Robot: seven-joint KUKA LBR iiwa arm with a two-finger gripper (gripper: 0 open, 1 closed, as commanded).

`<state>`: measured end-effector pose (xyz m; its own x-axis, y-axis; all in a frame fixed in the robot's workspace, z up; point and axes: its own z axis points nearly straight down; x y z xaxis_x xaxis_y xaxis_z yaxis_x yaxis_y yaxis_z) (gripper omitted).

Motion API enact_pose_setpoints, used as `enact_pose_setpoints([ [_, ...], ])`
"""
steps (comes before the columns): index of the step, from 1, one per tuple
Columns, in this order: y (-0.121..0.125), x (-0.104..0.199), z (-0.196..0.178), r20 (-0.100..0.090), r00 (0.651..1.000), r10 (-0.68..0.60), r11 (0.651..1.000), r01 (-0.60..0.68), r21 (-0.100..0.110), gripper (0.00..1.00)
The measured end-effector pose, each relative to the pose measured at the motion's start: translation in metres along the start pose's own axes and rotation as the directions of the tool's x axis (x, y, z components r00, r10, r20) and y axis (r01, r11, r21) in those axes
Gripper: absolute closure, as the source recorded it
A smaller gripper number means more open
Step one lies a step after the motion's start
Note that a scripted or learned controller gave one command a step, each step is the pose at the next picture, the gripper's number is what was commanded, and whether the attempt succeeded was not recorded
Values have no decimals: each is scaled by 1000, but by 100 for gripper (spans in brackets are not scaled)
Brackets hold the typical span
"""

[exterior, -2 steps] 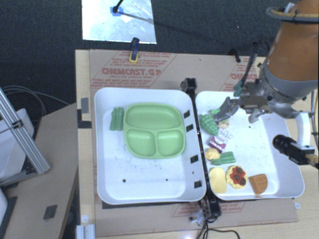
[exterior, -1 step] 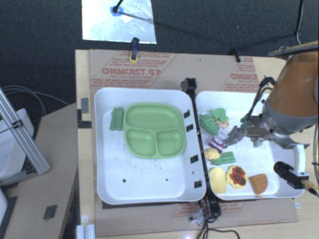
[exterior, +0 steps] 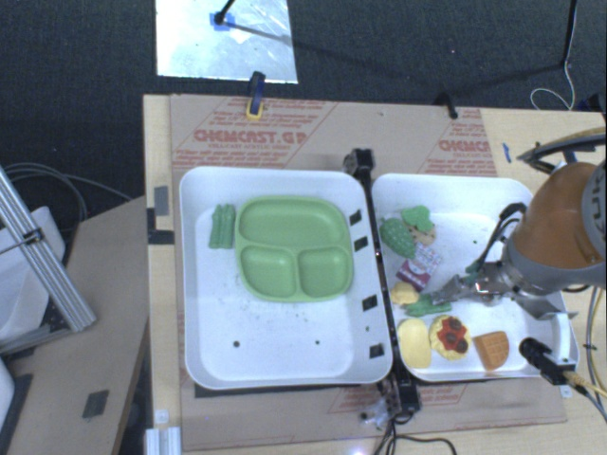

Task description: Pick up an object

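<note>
the left bin (exterior: 199, 349) holds a green divided tray (exterior: 292, 249) and a green strip (exterior: 222, 226) just left of it. the toys are crowded in the right bin (exterior: 474, 197): a green leafy piece (exterior: 406, 227), a pink-and-white piece (exterior: 417, 268), a yellow piece (exterior: 413, 342), a red-topped piece (exterior: 450, 336), an orange wedge (exterior: 491, 349). the gripper (exterior: 453, 292) is seen low among them, right of the tray. whether its fingers are apart or together cannot be told. a flat green piece (exterior: 432, 303) lies at the tips; contact cannot be confirmed. risk is judged: neighbours nudged, or a thin piece slipped from a shallow pinch.
</note>
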<state>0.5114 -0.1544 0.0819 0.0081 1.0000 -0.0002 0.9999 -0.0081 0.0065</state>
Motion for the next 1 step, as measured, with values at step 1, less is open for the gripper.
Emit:
enact_pose_setpoints([
  [1, -21, 69, -149, -1, 1000, -18, 1000, 18, -9, 0],
])
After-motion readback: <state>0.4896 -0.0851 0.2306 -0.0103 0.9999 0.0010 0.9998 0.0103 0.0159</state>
